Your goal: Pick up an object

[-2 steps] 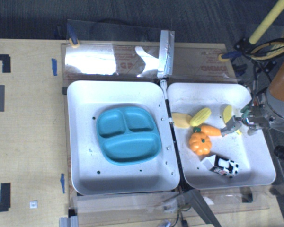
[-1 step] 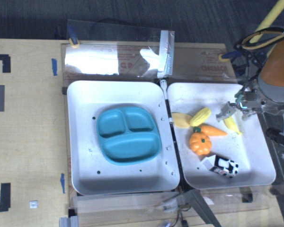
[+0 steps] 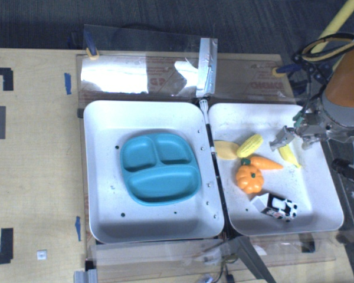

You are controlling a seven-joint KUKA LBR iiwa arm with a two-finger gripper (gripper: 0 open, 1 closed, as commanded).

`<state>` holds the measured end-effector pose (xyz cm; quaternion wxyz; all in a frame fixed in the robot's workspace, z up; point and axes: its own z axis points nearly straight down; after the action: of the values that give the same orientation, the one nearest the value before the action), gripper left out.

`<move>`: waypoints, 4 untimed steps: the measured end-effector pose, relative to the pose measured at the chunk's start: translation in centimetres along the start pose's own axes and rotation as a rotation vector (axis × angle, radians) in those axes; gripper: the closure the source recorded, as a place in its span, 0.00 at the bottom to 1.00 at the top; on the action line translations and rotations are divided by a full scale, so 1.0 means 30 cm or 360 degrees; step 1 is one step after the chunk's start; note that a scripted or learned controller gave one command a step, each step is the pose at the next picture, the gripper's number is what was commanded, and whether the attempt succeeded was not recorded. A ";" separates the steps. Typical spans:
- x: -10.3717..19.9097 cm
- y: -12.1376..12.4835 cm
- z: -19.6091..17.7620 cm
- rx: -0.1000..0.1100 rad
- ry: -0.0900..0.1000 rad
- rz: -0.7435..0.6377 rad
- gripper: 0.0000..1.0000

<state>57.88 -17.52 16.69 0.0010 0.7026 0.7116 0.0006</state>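
Note:
My gripper [image 3: 292,143] hangs over the right bin [image 3: 324,217] near its far right side, reaching in from the right. Its fingers stand apart, open, with nothing clamped between them. A small yellow toy piece [image 3: 288,154] lies on the bin floor just below the fingertips. To its left are an orange carrot [image 3: 266,163], a yellow corn cob [image 3: 249,144], a pale yellow lemon-like toy [image 3: 226,150] and an orange pumpkin [image 3: 250,180]. A black-and-white toy cow [image 3: 281,207] lies near the front of the bin.
The left bin [image 3: 100,211] holds a blue divided plate [image 3: 160,167]. A clear plastic sheet and a metal strip [image 3: 207,66] lie behind the bins. Yellow and black cables [image 3: 327,43] hang at the upper right above the arm.

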 end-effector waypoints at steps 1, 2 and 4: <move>-0.058 0.058 0.234 -0.0001 0.0002 0.0340 0.00; -0.055 0.058 0.205 0.0001 0.0002 0.0337 1.00; 0.046 0.277 0.268 0.0035 -0.0006 0.0245 1.00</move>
<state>66.19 -16.03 8.65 -0.0053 0.7553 0.6553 -0.0084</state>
